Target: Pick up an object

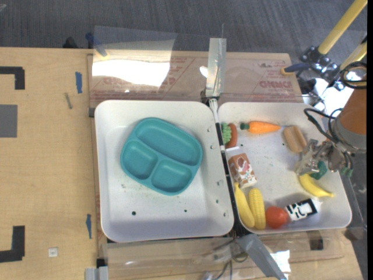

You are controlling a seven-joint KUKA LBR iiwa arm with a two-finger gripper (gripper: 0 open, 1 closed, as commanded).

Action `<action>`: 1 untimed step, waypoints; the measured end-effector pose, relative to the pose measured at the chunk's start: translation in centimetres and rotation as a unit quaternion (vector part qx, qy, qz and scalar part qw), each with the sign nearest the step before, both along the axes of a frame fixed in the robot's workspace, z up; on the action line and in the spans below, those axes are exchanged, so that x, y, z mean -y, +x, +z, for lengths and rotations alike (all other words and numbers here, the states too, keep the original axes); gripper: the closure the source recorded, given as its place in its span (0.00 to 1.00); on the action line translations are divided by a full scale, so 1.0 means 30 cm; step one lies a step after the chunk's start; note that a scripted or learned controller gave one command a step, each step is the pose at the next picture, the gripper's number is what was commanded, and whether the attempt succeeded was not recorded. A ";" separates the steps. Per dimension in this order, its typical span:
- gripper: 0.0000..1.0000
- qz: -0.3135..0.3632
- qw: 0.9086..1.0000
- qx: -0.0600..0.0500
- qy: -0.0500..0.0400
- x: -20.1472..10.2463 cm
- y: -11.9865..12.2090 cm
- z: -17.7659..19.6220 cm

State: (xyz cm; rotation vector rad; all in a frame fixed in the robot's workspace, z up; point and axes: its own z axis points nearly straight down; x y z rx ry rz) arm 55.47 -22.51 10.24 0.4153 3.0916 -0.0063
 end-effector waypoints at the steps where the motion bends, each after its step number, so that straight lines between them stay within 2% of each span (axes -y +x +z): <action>1: 1.00 -0.111 0.994 -0.004 0.004 -0.117 0.142 -0.043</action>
